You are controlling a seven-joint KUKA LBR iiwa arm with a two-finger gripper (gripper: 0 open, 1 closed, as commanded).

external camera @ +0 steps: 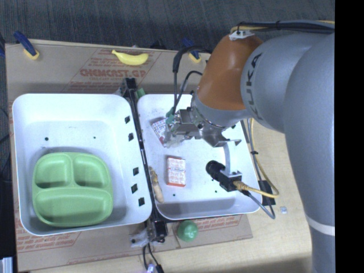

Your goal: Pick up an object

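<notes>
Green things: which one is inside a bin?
The green tray, with its three compartments, lies in the left bin. The green ball sits outside, on the cardboard in front of the right bin.

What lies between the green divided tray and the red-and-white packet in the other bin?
In the camera view, between the green tray and the packet lie bare white bin floor and the two bins' adjoining rims with black clips.

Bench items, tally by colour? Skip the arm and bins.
Green: 2, divided plate and small ball
Yellow: 1, banana
Red-and-white: 2, packet and wrapper by the gripper
Total: 5
</notes>
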